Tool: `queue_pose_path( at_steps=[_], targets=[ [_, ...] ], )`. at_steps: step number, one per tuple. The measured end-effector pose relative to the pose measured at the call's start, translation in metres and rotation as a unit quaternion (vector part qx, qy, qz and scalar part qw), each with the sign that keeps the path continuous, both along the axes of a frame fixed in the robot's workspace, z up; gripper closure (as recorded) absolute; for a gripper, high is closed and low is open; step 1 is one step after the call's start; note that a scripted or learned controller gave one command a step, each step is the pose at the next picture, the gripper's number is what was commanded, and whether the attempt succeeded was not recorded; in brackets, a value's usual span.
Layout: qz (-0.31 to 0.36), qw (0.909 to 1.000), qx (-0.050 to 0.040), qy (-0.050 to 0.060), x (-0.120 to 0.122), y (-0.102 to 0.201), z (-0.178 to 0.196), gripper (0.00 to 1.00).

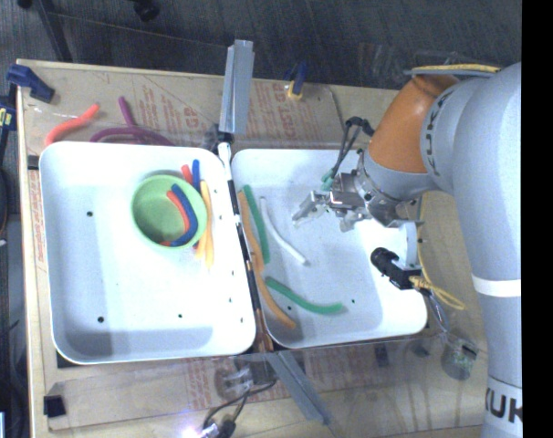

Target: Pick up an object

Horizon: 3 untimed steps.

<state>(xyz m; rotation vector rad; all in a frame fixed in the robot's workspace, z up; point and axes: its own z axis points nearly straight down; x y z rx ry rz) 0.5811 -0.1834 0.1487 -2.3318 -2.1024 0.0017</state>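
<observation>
The gripper (324, 206) is held above the right bin (386, 313), fingers spread apart with nothing between them, so the white stick (284, 237) just below them can be reached.

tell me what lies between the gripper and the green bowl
In the camera view, from the gripper leftward: a white strip, a green strip, an orange strip by the bins' shared rims, then the green bowl.
</observation>
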Motion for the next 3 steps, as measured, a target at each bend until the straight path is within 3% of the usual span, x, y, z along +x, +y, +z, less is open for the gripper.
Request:
queue_pose_path(
  at_steps=[1,2,3],
  targets=[
    [0.125,0.9921,0.0012,0.002,-0.06,0.06,-0.025,0.0],
    [0.055,0.9985,-0.0003,0.001,-0.018,0.109,0.043,0.0],
    [0.016,0.9999,-0.0006,0.001,0.001,0.024,0.006,0.0]
  ],
)
